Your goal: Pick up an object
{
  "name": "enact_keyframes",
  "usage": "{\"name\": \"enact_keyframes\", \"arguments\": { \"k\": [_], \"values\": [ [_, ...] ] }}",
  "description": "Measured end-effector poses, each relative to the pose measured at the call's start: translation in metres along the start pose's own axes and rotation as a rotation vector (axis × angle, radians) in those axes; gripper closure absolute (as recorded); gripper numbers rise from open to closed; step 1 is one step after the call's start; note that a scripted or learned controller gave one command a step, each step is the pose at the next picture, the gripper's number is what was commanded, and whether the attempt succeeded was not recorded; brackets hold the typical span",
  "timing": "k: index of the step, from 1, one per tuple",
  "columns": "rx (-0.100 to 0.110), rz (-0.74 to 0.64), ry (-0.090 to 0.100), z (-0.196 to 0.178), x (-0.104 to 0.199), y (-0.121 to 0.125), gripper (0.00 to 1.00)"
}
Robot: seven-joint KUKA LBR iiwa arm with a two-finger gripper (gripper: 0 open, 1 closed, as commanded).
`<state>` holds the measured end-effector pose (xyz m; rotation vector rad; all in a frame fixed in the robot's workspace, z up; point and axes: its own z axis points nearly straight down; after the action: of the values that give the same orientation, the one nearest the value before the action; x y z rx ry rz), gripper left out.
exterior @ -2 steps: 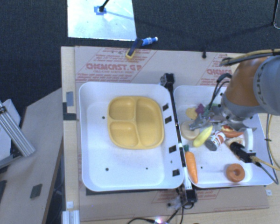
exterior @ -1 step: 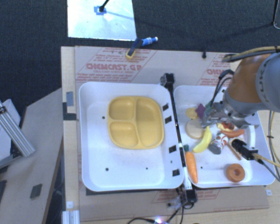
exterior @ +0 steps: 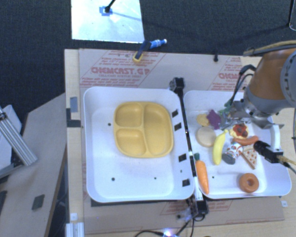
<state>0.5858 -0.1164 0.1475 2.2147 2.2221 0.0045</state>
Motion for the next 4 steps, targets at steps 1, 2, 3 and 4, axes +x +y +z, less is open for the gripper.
{"name": "enact_keyframes", "arguments": {
  "k": [1, 2, 3, 4],
  "values": [
    [-0.003, -0.002, 0.0, -0.06, 0.008, 0.003, 1.0],
    [0.001, -0.002, 0.001, -0.078, 0.008, 0.005, 1.0],
    [0.003, -0.006, 0.003, -0.08, 0.052, 0.007, 1.0],
    [0.004, -0.006, 0.004, -0.073, 0.113, 0.005, 1.0]
  ]
}}
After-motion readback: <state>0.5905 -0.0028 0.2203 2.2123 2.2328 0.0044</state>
